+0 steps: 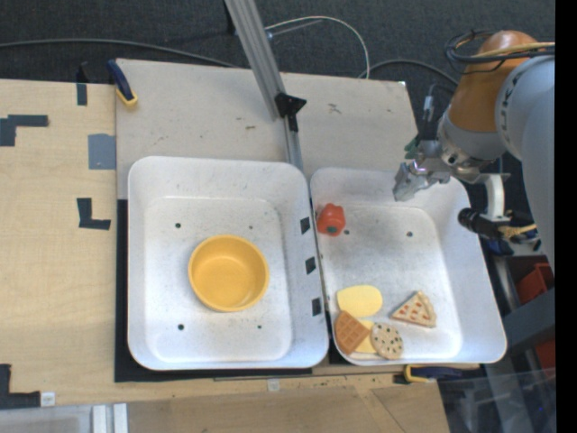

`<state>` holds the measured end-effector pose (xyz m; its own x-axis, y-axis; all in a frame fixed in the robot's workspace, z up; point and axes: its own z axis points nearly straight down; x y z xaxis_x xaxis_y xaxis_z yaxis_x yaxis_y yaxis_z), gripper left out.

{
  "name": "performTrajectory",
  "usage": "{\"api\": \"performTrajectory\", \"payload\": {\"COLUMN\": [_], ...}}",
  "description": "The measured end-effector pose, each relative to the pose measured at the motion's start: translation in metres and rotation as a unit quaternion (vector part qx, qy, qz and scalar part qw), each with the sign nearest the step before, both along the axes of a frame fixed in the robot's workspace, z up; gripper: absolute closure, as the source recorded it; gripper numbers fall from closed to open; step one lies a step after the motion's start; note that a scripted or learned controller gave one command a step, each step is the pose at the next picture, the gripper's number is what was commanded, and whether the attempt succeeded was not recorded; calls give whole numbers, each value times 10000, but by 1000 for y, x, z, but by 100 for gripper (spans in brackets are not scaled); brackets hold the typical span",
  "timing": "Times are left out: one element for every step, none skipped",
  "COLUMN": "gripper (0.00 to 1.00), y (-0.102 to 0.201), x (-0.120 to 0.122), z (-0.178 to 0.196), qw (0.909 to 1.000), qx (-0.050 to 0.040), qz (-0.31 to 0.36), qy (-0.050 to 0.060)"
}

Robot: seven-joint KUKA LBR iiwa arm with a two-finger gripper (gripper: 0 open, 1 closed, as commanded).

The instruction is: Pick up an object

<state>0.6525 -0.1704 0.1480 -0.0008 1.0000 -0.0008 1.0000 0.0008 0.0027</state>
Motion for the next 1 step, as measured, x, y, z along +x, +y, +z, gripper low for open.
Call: {"api": "performTrajectory", "payload": {"gripper": [100], "y": [-1], "x": [-6], "z": [61], "qw": [10000], "qx": [-3], "qz": [0], "qy": [-12]}}
